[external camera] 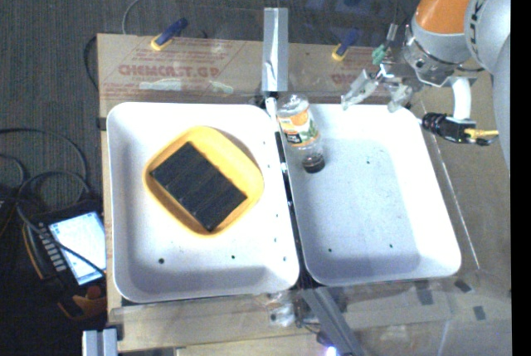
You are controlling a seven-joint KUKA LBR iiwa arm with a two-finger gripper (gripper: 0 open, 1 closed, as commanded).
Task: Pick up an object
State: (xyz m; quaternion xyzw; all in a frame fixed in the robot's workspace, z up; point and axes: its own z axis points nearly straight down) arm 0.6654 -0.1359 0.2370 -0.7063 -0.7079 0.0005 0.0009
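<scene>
A small clear bottle (298,128) with an orange-and-white label and a dark cap lies in the far left corner of the right bin (390,238), cap pointing toward the near side. In the left bin (141,263) rests a yellow dish (162,159) with a black ribbed pad (199,184) on it. My gripper (377,94) hovers over the far rim of the right bin, to the right of the bottle and apart from it. Its fingers (355,90) are spread open with nothing between them.
A metal post (275,47) stands at the back between the two bins. Two blue clamps (168,32) (346,43) hold the cardboard backing. A tablet (79,242) and cables lie on the floor to the left.
</scene>
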